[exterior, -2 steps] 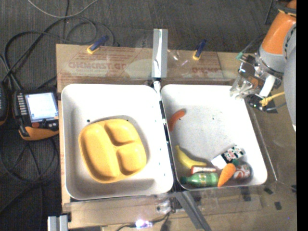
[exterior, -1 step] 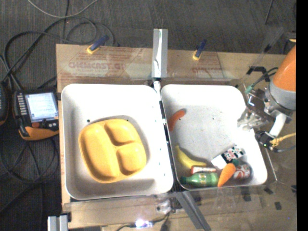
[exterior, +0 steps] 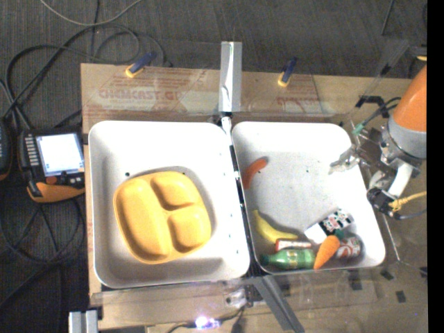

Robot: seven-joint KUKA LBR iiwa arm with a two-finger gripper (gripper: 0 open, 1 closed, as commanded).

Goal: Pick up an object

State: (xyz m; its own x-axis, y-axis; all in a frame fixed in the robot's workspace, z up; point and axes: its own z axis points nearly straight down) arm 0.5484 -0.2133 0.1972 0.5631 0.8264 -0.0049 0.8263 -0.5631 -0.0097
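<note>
The right bin holds several objects. A small red-orange piece lies near its left wall. Along the front lie a yellow banana, a green bottle, an orange carrot, a white, black and red packet and a red can, crowded together. My gripper hangs at the right bin's right rim, above and behind that cluster, touching none of the objects. The grey arm with its orange band comes in behind it from the right.
The left bin carries a yellow divided plate. A metal post stands behind the seam between the bins. A small screen device and cables lie left of the bench.
</note>
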